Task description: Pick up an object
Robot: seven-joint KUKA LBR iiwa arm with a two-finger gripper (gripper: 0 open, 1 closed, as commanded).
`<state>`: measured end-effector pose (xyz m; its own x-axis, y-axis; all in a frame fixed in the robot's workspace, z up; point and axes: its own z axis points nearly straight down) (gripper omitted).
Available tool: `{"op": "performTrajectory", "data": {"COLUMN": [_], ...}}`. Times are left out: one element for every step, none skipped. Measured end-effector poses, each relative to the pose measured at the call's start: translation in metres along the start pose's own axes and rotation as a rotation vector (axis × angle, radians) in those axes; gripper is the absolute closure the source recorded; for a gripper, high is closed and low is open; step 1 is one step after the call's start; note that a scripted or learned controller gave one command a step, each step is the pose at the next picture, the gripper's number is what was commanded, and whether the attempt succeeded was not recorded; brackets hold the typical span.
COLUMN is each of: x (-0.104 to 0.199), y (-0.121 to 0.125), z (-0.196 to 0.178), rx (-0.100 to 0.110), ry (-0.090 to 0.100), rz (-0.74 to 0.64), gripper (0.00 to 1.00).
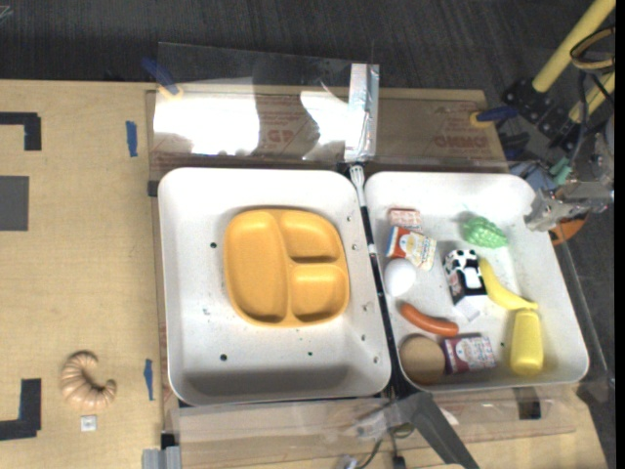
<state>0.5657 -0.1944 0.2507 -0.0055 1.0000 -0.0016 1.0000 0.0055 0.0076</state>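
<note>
Several objects lie in the right bin (576,345). The pincer (559,209) sits at its three o'clock rim, grip state indeterminable; the nearest green toy (484,231) lies toward nine o'clock.

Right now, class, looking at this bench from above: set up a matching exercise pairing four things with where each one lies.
Things:
1. yellow divided tray
2. green toy
3. croissant toy
4. yellow bottle

Places:
A. on the bench, outside both bins, near the left front corner
B. right bin, far side
C. middle of the left bin
D. right bin, near right corner

Pairs: 1-C, 2-B, 3-A, 4-D
</note>
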Motion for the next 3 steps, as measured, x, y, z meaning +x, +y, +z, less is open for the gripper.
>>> {"op": "performTrajectory", "data": {"x": [0.000, 0.044, 0.069], "y": [0.000, -0.068, -0.032], "z": [0.001, 0.096, 0.163], "rx": [0.001, 0.018, 0.001], "ry": [0.000, 0.004, 0.000], "rz": [0.000, 0.067, 0.127], "gripper": [0.00, 0.00, 0.00]}}
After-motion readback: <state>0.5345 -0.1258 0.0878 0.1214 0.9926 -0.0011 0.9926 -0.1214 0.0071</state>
